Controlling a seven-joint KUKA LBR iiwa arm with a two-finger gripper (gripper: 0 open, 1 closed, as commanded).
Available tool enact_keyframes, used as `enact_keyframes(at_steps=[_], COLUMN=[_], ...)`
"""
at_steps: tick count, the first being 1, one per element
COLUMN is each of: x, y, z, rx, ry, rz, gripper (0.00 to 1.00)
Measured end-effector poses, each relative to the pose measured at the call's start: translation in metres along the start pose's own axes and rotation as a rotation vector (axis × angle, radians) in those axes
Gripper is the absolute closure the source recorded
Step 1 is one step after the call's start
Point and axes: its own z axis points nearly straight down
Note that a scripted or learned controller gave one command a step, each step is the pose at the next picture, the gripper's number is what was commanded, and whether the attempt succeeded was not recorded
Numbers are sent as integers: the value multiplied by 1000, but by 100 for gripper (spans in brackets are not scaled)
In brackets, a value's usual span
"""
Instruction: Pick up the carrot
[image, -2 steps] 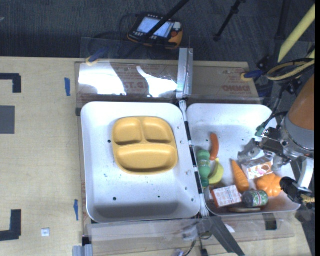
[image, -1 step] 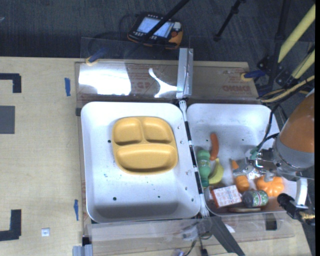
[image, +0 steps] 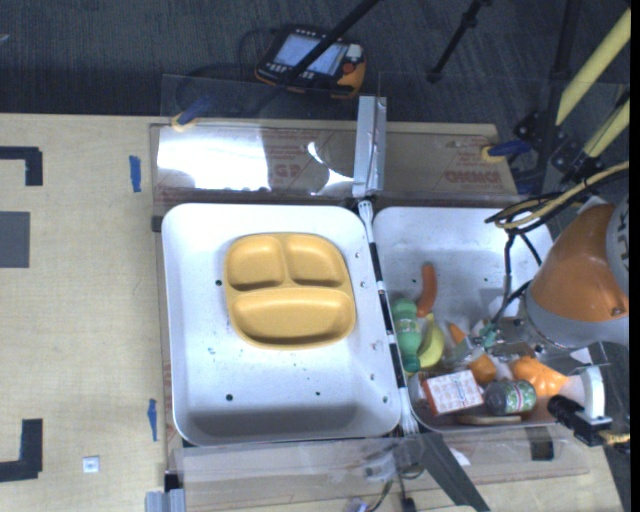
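One carrot (image: 428, 287) in the right bin (image: 455, 235).
My gripper (image: 487, 338) hovers near the carrot; I cannot tell its grip.

arm (image: 585, 275): seen entering from the right edge, orange band turned toward the camera, bent low | wrist: grey section carried below the orange band, dark cables looped above it | gripper (image: 487, 338): pointed leftward and down, partly blurred | finger state: not made out
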Motion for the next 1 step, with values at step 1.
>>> enact_keyframes(at_steps=[1], x=[35], y=[26], z=[0], rx=[-6], ry=[-5], rz=[-9], gripper=[0])
